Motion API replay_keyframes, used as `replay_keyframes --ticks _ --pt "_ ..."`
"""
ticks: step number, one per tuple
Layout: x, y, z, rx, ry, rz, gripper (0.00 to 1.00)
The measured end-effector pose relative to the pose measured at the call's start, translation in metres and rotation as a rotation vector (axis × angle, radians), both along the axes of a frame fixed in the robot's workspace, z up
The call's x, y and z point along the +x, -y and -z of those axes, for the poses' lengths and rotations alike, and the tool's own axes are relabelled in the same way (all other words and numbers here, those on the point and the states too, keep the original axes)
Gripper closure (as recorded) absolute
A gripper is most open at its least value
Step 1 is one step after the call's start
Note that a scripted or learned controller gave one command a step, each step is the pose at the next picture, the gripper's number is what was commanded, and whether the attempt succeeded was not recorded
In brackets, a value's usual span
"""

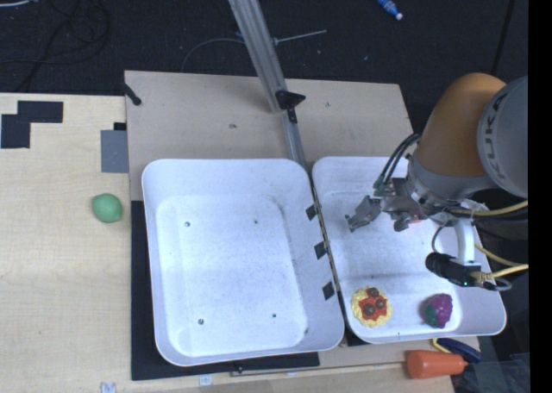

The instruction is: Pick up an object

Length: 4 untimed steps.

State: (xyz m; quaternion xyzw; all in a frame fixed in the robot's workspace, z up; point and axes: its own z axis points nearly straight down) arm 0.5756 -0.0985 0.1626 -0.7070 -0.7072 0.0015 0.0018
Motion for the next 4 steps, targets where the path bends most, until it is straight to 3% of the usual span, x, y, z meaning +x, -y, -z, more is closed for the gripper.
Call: replay_keyframes --ticks 1,2,3,4 --pt "-0.007 0.008 0.053 0.000 -0.001 0.001 0.00" --pt "-0.007 0.008 0.071 -0.001 0.005 0.000 0.00" --pt "-0.007 0.009 0.060 -0.001 0.007 0.002 1.00" --pt "-0.005 0.012 -0.002 -0.001 0.009 0.001 1.00"
